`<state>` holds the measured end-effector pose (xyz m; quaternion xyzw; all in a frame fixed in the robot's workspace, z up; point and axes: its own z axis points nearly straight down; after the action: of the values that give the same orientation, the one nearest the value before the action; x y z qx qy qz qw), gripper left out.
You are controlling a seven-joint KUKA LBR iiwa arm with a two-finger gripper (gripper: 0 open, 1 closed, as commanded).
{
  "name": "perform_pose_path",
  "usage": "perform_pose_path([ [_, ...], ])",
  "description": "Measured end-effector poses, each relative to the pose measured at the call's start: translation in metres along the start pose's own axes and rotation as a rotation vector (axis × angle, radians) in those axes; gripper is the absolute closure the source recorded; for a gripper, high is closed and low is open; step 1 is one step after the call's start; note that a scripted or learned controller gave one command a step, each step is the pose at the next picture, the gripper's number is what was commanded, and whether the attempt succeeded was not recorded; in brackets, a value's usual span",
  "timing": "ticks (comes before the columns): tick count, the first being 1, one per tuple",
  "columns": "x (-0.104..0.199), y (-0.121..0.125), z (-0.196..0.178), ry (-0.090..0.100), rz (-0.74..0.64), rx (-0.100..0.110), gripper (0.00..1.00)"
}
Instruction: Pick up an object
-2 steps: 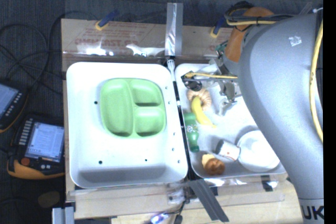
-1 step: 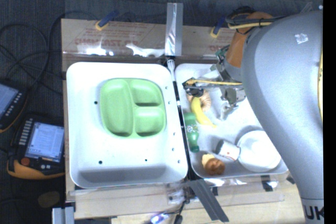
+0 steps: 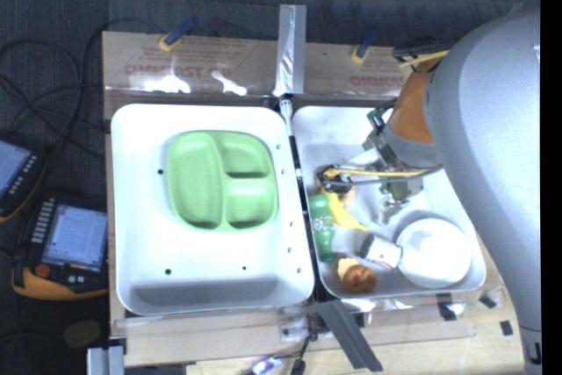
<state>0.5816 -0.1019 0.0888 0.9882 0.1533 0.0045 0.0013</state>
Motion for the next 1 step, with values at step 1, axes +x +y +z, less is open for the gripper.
perform_pose_path([
  [1, 0.0004, 0.0008, -0.0068, -0.003, 0.0, 0.004, 1.0],
])
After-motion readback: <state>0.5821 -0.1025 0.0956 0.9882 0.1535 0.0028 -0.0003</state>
